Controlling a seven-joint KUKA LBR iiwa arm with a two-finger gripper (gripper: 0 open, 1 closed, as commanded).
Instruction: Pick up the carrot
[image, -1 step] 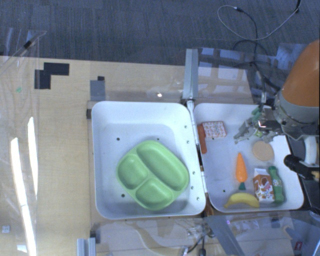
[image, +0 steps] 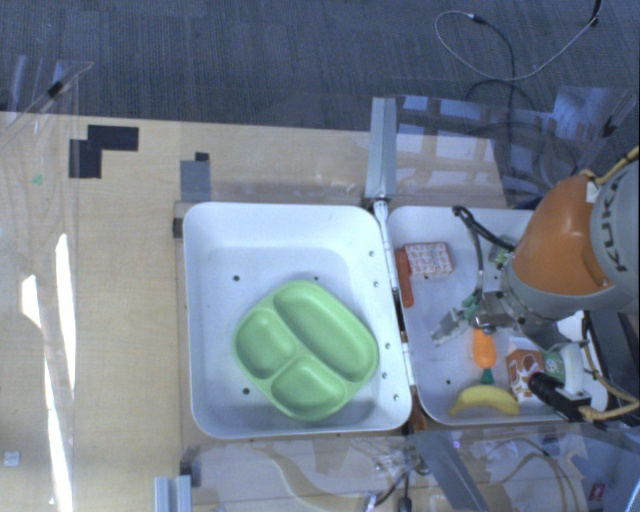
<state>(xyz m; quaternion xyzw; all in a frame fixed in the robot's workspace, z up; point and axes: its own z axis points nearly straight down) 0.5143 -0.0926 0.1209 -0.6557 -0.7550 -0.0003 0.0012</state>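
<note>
The carrot (image: 484, 350) lies in the right bin (image: 432, 400), just above the banana (image: 484, 402); it is probably light, stiff and smooth, best pinched across its orange body; the gripper (image: 470, 315) hovers near it, its opening impossible to judge.

Arm (image: 565, 245) reaches in from right, gripper (image: 470, 318) low, wrist angled down.
</note>
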